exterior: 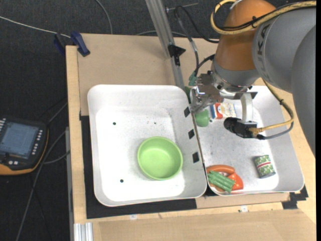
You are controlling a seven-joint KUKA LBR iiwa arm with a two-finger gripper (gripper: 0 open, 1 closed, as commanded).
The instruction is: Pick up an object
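Note:
My gripper (202, 103) hangs over the left edge of the right bin (286, 149), under the orange wrist band. Directly below it lies a small round green object (201, 118), against the wall between the bins. I cannot tell whether the gripper touches it. A white carton with red and blue print (224, 109) lies just to the right, partly hidden by the gripper body. A small green patterned can (264, 165) sits near the bin's right front. A red-and-green bunch of toy vegetables (224, 178) rests at the front left corner.
A light green bowl (160, 157) stands in the left bin (108, 134). A black cable connector (241, 126) with a yellow-tipped hose hangs off the wrist over the right bin. A metal post (165, 34) rises behind the bins.

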